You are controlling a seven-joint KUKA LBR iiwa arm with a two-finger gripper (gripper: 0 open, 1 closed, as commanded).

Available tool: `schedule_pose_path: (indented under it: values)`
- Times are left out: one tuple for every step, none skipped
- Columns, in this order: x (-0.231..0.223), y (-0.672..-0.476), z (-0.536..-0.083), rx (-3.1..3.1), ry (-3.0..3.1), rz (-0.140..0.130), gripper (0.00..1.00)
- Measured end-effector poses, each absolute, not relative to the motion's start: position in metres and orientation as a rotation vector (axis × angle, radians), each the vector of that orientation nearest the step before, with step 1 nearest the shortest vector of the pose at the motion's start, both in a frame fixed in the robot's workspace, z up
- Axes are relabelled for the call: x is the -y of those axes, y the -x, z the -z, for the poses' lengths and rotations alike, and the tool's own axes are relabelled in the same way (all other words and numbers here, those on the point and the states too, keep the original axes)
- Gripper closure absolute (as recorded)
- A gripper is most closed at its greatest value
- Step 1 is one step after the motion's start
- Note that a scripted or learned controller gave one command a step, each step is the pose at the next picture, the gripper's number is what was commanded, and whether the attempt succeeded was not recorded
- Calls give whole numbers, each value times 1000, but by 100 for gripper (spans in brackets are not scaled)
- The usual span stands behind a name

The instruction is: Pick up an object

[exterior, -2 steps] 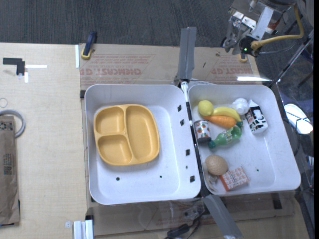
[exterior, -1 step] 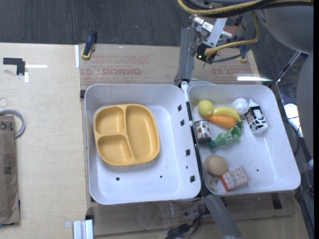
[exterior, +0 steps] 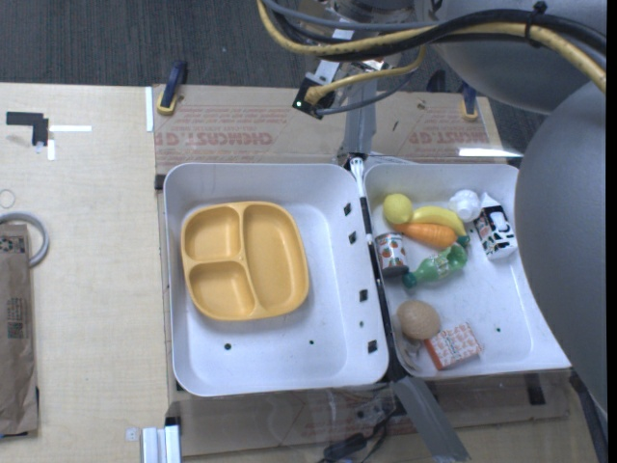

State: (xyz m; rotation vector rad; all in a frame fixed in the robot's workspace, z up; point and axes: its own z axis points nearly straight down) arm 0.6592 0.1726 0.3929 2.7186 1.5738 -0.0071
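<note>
The right bin (exterior: 516, 302) holds several small items. Among them are a yellow lemon (exterior: 396, 207), a banana (exterior: 440, 218), a carrot (exterior: 430, 234), a small can (exterior: 390, 253), a green bottle (exterior: 436, 267), a black-and-white carton (exterior: 496, 231), a brown round item (exterior: 418, 319) and a red-and-white box (exterior: 452, 345). My gripper (exterior: 358, 143) hangs from the wrist at the top of the view. It is over the back rim where the two bins meet, and nothing is seen in it.
In the left bin (exterior: 260, 355) lies a yellow divided plate (exterior: 246, 258). A cardboard sheet (exterior: 241, 128) lies behind the bins. The arm's grey body covers the upper right, and yellow and black cables loop at the top.
</note>
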Motion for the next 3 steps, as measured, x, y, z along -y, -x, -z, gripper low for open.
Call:
schedule_pose_path:
  values:
    - [-198, -660, -417, -1752, -2606, 6, 100]
    - [-214, -660, -423, -1812, -2565, 7, 100]
    - [-227, -660, -440, -1960, -2454, 6, 100]
